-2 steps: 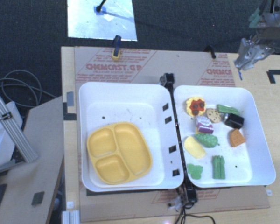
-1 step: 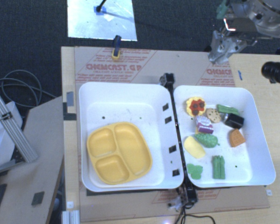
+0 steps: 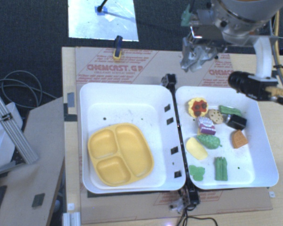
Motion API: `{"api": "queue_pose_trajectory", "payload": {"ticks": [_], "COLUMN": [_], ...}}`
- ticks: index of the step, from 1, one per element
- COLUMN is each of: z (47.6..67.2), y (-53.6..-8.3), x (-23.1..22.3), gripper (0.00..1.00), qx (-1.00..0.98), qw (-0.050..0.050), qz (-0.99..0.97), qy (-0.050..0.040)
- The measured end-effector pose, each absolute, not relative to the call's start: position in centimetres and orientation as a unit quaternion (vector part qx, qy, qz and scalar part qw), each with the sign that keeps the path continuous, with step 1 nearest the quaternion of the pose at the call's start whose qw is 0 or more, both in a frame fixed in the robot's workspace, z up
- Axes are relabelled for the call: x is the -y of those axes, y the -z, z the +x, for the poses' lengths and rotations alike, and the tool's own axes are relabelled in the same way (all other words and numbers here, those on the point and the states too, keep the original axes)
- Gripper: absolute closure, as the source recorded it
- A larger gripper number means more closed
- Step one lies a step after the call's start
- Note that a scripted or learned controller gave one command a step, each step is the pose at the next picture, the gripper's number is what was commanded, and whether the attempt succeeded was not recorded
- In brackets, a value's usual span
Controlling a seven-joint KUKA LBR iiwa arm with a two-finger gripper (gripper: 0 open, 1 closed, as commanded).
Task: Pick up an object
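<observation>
Nearest, in the right shallow white bin point(image 3: 257, 161), a flat green toy leaf point(image 3: 196, 172) and a bundle of green toy stalks point(image 3: 220, 168), side by side. Just behind, a smooth yellow toy lemon point(image 3: 196, 148) touching a bumpy green toy point(image 3: 208, 141), with an orange-brown toy block point(image 3: 238, 139) off to the side. Farther back, a purple and white toy point(image 3: 206, 125), a short black tube point(image 3: 236, 121), a brown spotted toy cookie point(image 3: 215, 116), a long green toy pod point(image 3: 230, 110) and a round yellow and red toy pizza point(image 3: 197, 107). In the left shallow white bin point(image 3: 108, 102), a yellow plastic plate with three parts point(image 3: 119, 153). Farthest back, up high over the brown board point(image 3: 132, 65) behind the right bin, the grey metal gripper point(image 3: 195, 58), well apart from every toy. Cannot tell if open or shut, but nothing seen in its grip. So, by the look of it, nothing picked up yet. Left to do: choose a toy, come down, grab, lift.
</observation>
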State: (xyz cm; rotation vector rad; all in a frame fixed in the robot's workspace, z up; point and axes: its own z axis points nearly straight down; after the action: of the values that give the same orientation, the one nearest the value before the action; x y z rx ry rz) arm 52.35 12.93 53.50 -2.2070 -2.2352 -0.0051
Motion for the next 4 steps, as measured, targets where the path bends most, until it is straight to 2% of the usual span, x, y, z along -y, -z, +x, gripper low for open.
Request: {"api": "queue_pose_trajectory", "payload": {"ticks": [1,2,3,4], "z": [50.7,48.5,48.6,58.6], "y": [-53.5,-53.5,-53.5,-53.5], "x": [-19.9,-23.7,-23.4,-23.4], "gripper": [1.0,1.0,1.0,1.0], "qx": [0.711,0.71,0.709,0.707], "qw": [0.0,0.001,0.0,-0.002], "qz": [-0.703,-0.704,-0.705,-0.708], "qy": [0.0018,0.0011,0.0009,0.0029]}}
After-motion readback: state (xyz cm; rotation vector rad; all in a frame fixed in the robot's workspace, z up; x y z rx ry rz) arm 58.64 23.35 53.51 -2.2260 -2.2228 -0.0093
